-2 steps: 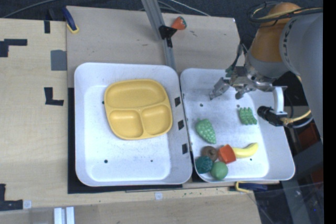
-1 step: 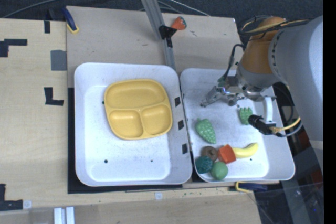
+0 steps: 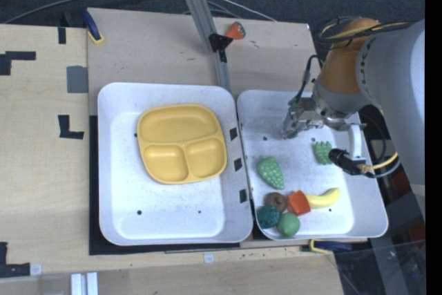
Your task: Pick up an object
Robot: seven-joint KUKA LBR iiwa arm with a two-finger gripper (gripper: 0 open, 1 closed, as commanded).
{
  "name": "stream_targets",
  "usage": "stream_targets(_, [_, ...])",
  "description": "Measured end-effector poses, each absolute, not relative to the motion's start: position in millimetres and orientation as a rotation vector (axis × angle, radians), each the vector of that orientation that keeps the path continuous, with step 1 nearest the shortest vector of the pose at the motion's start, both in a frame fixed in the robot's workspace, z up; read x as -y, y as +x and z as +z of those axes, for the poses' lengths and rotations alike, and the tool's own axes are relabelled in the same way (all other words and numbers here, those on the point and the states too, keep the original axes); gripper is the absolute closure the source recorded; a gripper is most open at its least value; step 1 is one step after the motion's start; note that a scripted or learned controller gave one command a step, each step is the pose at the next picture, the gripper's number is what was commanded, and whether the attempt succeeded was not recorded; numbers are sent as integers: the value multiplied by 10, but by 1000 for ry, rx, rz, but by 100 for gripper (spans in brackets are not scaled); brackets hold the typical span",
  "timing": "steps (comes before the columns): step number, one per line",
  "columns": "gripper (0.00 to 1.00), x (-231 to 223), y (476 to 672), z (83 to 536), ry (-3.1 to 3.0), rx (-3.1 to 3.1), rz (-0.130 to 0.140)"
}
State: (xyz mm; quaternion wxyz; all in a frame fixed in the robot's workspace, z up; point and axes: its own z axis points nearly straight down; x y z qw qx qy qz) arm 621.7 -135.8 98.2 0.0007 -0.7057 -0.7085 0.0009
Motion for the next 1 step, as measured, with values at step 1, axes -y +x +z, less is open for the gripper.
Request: stream_targets(1, [100, 1387, 6174, 1591, -2223, 2226, -4])
